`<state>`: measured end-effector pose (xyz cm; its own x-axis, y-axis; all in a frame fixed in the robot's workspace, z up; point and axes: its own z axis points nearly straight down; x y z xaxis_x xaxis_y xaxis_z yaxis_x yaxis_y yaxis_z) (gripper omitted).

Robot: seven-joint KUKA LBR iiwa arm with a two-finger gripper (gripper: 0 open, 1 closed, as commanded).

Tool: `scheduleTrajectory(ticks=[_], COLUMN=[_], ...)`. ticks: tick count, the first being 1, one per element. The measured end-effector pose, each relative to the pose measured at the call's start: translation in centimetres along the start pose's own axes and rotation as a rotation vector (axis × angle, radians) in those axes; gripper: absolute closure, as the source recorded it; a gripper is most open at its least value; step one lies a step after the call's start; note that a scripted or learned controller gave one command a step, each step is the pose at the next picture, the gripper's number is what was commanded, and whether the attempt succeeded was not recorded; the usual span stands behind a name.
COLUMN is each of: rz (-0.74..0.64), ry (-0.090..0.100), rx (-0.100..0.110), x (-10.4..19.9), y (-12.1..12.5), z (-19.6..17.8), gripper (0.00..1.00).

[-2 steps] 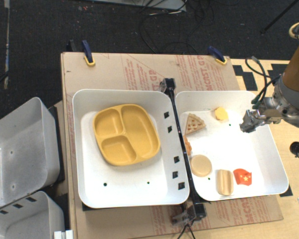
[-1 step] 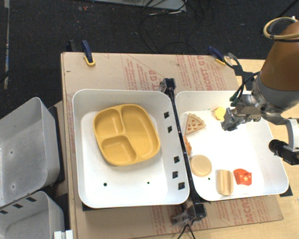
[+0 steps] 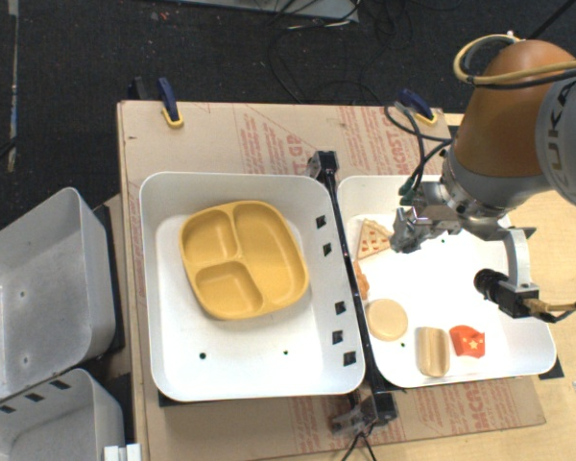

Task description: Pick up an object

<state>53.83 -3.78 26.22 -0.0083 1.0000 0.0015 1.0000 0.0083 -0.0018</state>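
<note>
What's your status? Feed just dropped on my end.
Gripper low in right bin, fingers unclear. Nearest: waffle-patterned triangle, not held. Round disc, tan block, red piece lie apart. Nothing blocking.

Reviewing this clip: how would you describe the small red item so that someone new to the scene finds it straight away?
Start at the right-hand white bin, the one under the arm, and look along its near edge. Three small items lie there in a row: a round tan disc, a tan bread-like block, then the red item furthest right. It is the only bright red thing in either bin.
</note>
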Motion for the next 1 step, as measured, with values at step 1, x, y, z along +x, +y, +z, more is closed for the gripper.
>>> scheduleTrajectory(ticks=[1], rz=[0.0], ry=[0.0], rx=[0.001], x=[5.59], y=[0.38], z=[1.37], gripper=[1.0])
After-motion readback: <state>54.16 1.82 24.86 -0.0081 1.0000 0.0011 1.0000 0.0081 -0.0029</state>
